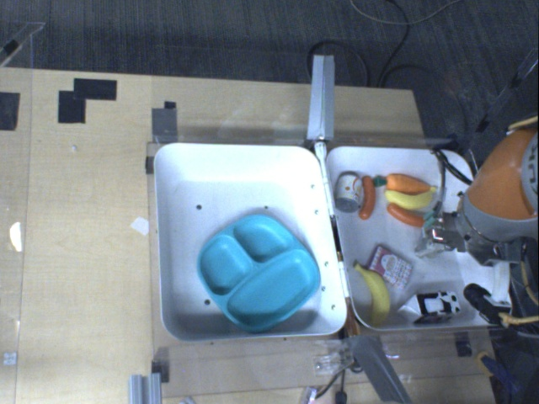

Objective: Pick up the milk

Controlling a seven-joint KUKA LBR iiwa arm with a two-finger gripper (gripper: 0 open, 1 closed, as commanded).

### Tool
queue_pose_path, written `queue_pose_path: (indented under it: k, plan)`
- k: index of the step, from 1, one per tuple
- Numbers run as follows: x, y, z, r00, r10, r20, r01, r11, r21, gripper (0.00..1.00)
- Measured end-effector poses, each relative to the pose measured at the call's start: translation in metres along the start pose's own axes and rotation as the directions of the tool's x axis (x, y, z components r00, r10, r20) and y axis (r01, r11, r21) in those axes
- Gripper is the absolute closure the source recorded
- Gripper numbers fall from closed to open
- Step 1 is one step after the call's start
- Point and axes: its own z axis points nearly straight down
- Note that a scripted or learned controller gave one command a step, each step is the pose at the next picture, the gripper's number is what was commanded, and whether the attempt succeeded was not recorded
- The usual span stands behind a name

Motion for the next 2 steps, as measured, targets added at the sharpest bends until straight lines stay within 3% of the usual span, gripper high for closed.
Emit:
queue_pose_path:
  k: [1, 2]
  plan:
    - [0.017, -0.034, -0.077, 0.962, -0.273, -0.006, 0.273, 0.962, 0.009, 1.0]
    - [-0.03, -0.022, -0.324, 0.945, -0.326, -0.003, 0.326, 0.945, 0.006, 1.0]
